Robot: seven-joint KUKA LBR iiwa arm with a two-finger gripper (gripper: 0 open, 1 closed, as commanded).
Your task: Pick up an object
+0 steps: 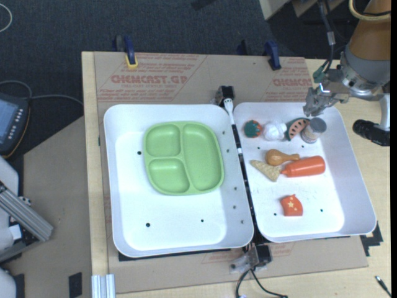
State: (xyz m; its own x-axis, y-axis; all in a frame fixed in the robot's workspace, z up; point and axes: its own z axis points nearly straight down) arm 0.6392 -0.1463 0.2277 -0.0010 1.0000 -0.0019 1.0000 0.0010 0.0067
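Note:
My gripper point(315, 106) hangs over the far right part of the right bin point(353, 185), just above a watermelon slice point(297, 129) and a small grey round piece point(316, 129). Nothing shows in its grasp. Along the bin's far side also lie a white lump point(273, 130) and a green and red ball point(251, 128). In the middle lie a brown drumstick point(280, 158), an orange-red carrot-like piece point(304, 167) and a beige wedge point(267, 171). A small red piece point(291, 205) sits nearer the front.
The left bin point(124, 216) holds a green divided plate point(184, 158). A black divider strip point(239, 160) runs between the bins. Blue clamps point(270, 54) hold the cardboard base at the back. The arm's orange band point(372, 36) is at the upper right.

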